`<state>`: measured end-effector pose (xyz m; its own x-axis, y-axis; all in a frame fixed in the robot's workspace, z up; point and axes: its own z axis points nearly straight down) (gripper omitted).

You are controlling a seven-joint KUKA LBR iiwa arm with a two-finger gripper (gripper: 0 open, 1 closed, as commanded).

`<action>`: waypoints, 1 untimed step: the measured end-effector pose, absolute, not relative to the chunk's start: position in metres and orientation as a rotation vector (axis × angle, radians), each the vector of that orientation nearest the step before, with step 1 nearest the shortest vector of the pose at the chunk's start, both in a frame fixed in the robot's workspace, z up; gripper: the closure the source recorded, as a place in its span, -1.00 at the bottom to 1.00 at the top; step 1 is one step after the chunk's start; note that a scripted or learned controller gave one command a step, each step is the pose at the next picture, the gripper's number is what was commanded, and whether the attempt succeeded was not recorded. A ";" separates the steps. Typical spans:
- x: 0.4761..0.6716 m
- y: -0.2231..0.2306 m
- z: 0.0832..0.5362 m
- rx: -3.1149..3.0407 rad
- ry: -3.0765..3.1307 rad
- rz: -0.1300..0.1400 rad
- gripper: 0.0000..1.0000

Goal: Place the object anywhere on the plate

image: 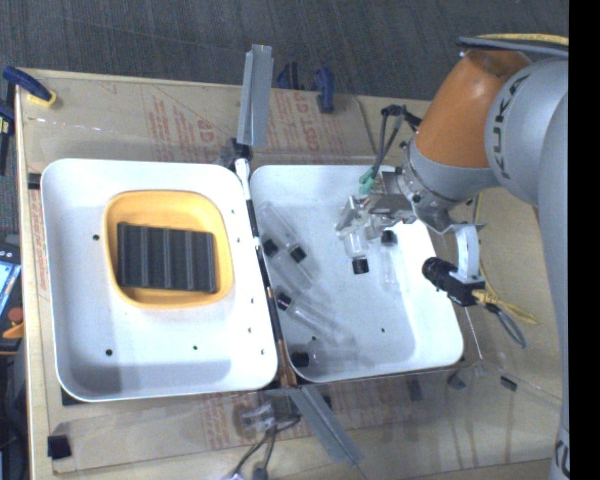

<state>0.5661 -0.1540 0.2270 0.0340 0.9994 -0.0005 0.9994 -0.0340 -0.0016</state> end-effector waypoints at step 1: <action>0.593 -0.075 0.204 -1.963 -2.446 0.005 1.00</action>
